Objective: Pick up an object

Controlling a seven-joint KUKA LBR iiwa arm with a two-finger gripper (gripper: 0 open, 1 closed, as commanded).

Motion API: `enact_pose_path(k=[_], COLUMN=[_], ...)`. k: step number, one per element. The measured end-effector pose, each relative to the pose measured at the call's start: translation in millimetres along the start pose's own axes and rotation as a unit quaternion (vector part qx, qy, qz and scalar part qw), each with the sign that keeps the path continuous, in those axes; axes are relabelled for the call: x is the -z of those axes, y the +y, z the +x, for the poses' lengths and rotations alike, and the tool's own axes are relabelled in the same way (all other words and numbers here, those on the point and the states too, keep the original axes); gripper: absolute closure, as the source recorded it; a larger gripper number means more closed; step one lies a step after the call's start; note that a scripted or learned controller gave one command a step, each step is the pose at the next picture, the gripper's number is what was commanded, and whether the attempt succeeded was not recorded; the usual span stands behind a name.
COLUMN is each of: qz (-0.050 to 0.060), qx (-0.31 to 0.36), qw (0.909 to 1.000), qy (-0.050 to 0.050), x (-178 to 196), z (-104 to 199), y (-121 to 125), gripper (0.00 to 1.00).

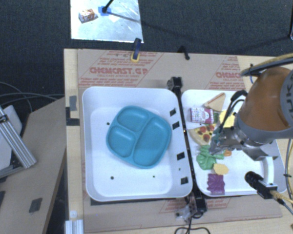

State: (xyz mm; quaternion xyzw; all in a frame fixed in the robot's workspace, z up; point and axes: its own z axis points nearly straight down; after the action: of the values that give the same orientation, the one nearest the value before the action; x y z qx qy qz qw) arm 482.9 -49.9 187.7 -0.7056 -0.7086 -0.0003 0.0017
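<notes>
Robotics lab: aluminium framing (pixel 10 135), loose cables (pixel 19 97), cardboard-covered bench (pixel 122 67), two white bins (pixel 95 179).

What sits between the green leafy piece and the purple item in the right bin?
In the camera view, a small yellow piece lies between the green leafy piece and the purple item, slightly right of the line between them.

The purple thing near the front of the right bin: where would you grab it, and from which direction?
Probably straight from above, pinching across the narrow sides of the purple thing. It seems to lie flat on the right bin floor, with the yellow piece close behind it.
</notes>
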Motion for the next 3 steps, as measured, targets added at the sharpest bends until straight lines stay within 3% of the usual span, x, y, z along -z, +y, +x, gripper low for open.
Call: enact_pose_path(k=[1, 2, 3], qz=[-0.002, -0.002, -0.001], qx=[-0.001, -0.001, -0.004], qw=[1.0, 1.0, 1.0], qy=[-0.001, -0.001, -0.002], x=[-3, -3, -108], z=[-2, -2, -39], y=[4, 4, 3], gripper=[0.0, 0.0, 0.0])
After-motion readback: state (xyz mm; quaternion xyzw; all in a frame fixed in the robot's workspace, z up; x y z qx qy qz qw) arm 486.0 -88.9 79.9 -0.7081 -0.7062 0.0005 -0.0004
